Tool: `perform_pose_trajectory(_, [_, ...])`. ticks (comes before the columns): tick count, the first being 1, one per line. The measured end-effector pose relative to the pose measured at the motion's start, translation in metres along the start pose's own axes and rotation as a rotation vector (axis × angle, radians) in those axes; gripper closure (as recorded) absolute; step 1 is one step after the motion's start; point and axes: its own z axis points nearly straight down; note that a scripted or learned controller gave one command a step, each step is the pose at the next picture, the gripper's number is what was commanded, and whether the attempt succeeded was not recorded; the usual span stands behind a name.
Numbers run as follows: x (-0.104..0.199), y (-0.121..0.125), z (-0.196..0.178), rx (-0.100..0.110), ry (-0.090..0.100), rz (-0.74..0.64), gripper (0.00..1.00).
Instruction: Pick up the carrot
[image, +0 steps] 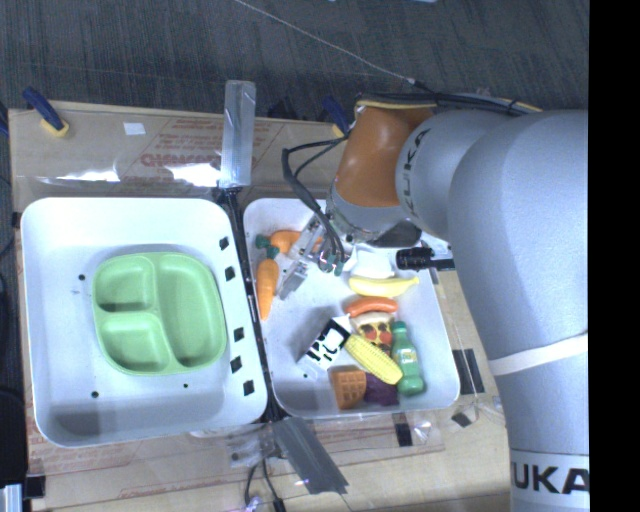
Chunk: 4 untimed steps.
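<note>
Arm (480, 200) reaches in from the right over the right bin (300, 395). Left bin (50, 240) holds a green divided plate (158, 310). Tool (305, 258) hangs low in the right bin's far left part; its opening cannot be told. Carrot (266, 283) lies just left of the tool, against the bin's left wall, not gripped.

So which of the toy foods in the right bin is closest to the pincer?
The carrot by the bin's left wall, just left of the pincer; the banana and corn lie farther right.
</note>
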Motion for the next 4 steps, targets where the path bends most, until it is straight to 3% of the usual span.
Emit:
perform_pose_trajectory(1, [-0.004, 0.003, -0.012, -0.008, -0.026, -0.007, 1.0])
perform_pose_trajectory(2, [0.079, 0.089, -0.104, -0.021, -0.039, -0.16, 1.0])
perform_pose_trajectory(3, [0.125, 0.088, -0.098, -0.02, -0.024, 0.324, 1.0])
perform_pose_trajectory(4, [0.145, 0.05, -0.096, -0.024, -0.019, 0.731, 1.0])
